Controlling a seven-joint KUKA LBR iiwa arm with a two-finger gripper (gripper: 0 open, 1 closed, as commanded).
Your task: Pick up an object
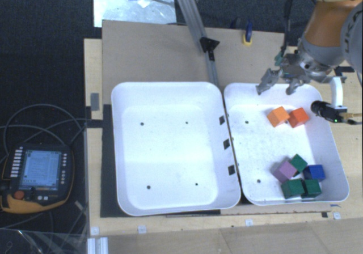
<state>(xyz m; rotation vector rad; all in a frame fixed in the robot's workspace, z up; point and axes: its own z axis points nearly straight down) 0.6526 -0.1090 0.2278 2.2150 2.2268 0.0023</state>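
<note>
My gripper (279, 84) hangs over the far edge of the right bin (249, 151), its two fingers spread open with nothing between them. Just in front of it and to the right, two orange blocks (277, 116) (298, 117) lie side by side on the bin floor. At the bin's near right corner sits a cluster of blocks: a purple one (285, 170), several green ones (299, 162) (291, 189) and a blue one (315, 172).
The left bin (130, 134) lies beside the right one, their rims touching. A slanted metal pole (193, 15) crosses behind the bins. A teach pendant (37, 176) with cables rests off the bench at left. A black fitting (326, 110) sticks out at the right bin's rim.
</note>
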